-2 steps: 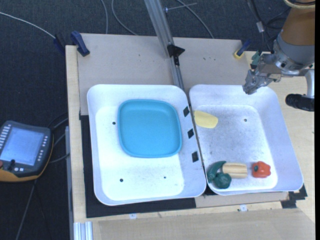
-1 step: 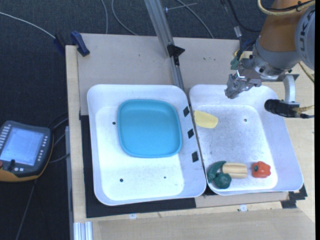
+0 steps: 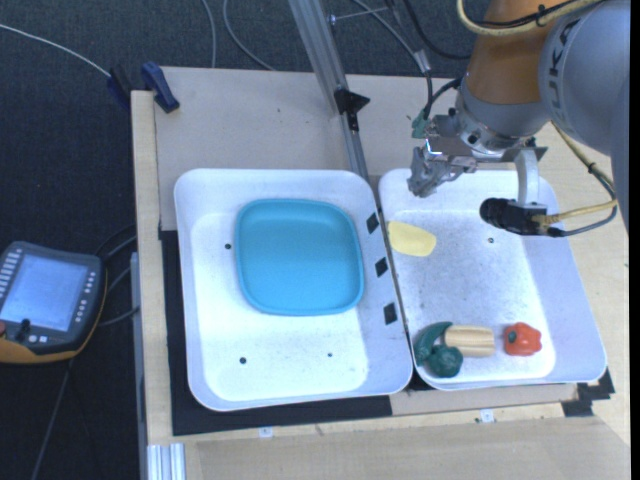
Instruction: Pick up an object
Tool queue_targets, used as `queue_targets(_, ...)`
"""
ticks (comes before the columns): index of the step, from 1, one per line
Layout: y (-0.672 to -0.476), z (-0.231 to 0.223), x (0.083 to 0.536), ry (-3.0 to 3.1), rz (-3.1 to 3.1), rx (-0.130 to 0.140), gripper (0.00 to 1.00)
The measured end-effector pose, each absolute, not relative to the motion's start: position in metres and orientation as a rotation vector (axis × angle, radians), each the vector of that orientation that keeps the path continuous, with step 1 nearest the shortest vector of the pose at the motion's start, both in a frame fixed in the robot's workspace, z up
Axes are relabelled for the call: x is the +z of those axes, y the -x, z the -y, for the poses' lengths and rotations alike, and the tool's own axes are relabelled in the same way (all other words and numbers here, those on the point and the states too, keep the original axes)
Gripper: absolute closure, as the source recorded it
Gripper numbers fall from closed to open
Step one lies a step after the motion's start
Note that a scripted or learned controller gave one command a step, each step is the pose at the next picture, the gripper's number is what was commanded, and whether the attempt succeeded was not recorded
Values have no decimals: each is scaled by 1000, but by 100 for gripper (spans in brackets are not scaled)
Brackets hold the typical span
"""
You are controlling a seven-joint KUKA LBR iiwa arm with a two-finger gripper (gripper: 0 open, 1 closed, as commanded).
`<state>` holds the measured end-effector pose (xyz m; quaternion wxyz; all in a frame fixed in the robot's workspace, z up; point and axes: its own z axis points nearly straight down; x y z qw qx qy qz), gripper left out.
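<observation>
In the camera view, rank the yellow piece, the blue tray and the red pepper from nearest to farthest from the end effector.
From the end effector, at the right bin's far left corner:
1. Yellow piece, just below it in the right bin.
2. Blue tray, left bin.
3. Red pepper, right bin's near edge.

My wrist shell (image 3: 520, 53) is glossy orange over smooth grey casing. Below me, both white bins (image 3: 200, 268) look like matt plastic, faintly speckled. The blue plate (image 3: 298, 255) is smooth plastic with a soft sheen. The worktop (image 3: 250, 118) is pale, matt board. The red pepper (image 3: 521, 339) shines like toy plastic.
</observation>
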<state>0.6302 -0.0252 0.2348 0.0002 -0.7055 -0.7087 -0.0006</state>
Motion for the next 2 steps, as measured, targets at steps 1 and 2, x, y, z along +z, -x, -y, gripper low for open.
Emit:
queue_targets(1,-626,-25,245,2216,2227,-3,100)
queue_targets(2,-619,-87,242,2216,2226,-1,100)
